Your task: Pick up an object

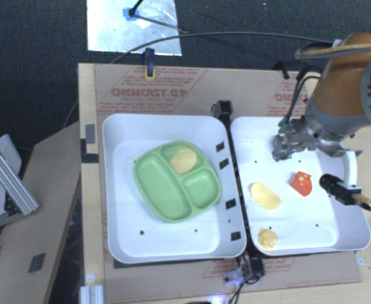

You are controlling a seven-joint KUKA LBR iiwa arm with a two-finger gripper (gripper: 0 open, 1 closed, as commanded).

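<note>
Three items lie near your gripper in the right bin: red piece, two yellow pieces; can't tell its state

The grey KUKA arm with its orange band is reaching in from the right, its bulky wrist hanging over the upper part of the right-hand side. The dark metal two-finger gripper is pointing downward and leftward at the arm's end, with nothing showing between its tips. A black cable is looping over the wrist.
</note>
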